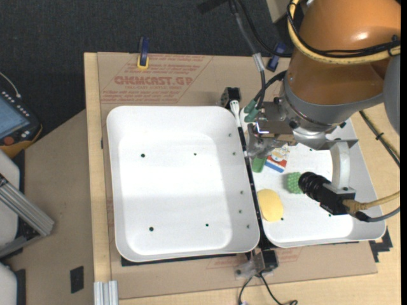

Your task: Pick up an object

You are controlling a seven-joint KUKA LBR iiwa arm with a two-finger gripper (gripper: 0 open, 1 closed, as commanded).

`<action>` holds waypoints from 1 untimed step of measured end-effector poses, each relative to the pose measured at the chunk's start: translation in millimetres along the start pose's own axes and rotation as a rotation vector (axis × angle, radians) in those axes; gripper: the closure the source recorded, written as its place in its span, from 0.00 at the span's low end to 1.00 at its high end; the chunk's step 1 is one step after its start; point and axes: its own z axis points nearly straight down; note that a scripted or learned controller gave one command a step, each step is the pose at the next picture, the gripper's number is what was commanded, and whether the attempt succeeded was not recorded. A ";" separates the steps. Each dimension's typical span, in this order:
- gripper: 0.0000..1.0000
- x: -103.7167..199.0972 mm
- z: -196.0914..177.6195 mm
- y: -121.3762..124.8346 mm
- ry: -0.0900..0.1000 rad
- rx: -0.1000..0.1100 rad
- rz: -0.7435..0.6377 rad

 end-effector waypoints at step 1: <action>1.00 13.2 25.8 0.0 0.000 0.001 0.000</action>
